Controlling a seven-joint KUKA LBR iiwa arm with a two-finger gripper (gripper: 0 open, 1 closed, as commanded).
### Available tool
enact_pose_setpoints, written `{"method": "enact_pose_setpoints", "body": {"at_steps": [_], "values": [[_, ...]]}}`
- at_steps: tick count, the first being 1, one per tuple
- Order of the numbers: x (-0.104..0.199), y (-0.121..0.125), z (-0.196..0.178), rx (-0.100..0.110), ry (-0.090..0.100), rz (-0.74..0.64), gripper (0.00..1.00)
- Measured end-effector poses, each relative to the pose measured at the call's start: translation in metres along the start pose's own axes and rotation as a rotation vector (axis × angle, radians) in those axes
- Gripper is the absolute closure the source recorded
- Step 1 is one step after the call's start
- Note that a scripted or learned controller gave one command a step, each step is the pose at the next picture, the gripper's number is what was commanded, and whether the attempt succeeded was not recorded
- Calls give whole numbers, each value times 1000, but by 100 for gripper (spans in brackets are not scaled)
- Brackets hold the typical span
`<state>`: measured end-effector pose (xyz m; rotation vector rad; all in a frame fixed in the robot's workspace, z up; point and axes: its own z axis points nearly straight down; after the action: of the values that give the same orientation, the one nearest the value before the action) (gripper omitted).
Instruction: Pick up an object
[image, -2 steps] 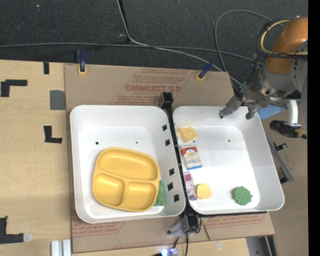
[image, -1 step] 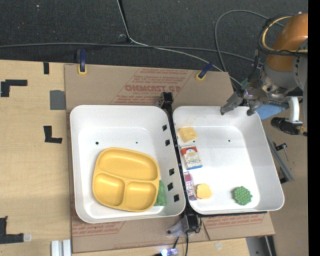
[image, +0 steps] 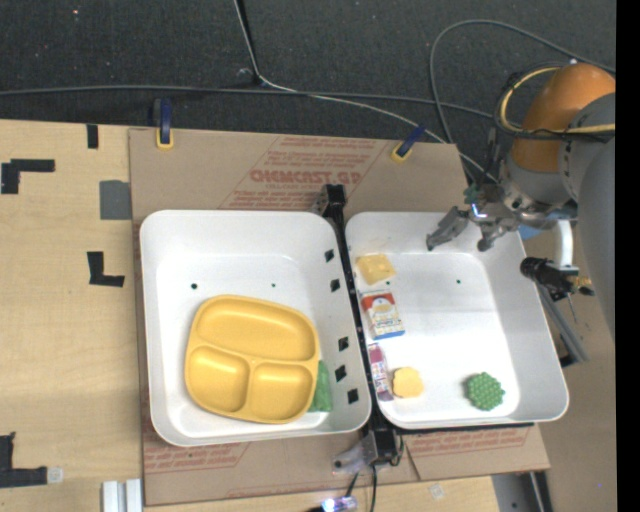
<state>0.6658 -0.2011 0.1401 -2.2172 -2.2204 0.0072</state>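
The end effector (image: 468, 230) hung spread and empty above the right bin's (image: 520, 345) far edge, approach pending; next it needed to descend onto an item.

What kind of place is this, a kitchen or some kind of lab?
Most likely a robotics lab bench, not a kitchen. A grey arm's gripper hangs over two white bins clamped onto cardboard, holding toy-like items such as a yellow divided tray and a green ball, with cables running behind.
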Motion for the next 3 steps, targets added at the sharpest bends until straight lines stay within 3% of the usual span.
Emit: {"method": "enact_pose_setpoints", "body": {"at_steps": [1, 2, 3], "values": [[1, -1, 54, -2, 0, -1, 0], [1, 1, 40, -6, -3, -2, 100], [4, -3, -22, -10, -1, 0, 100]]}}
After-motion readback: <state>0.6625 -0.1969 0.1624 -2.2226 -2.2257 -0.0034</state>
